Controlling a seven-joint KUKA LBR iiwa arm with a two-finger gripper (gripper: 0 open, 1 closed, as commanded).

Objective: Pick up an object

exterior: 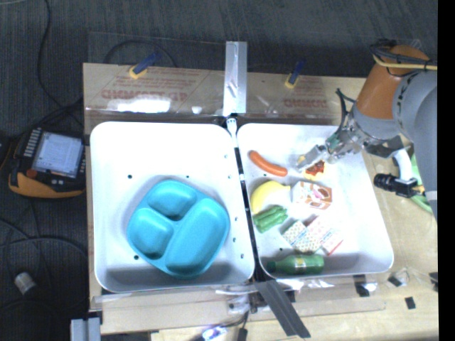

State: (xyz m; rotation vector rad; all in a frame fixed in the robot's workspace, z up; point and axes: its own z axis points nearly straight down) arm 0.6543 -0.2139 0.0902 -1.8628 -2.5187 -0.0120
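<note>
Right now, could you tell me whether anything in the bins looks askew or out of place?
The blue divided tray sits rotated, not square to the left bin. The right bin's items lie jumbled together.

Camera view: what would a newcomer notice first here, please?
The bright blue divided tray lying in the left bin stands out most. Next comes the clutter of toy food in the right bin: an orange sausage, a yellow lemon, a green bottle. The gripper reaches over that bin's far corner.
</note>
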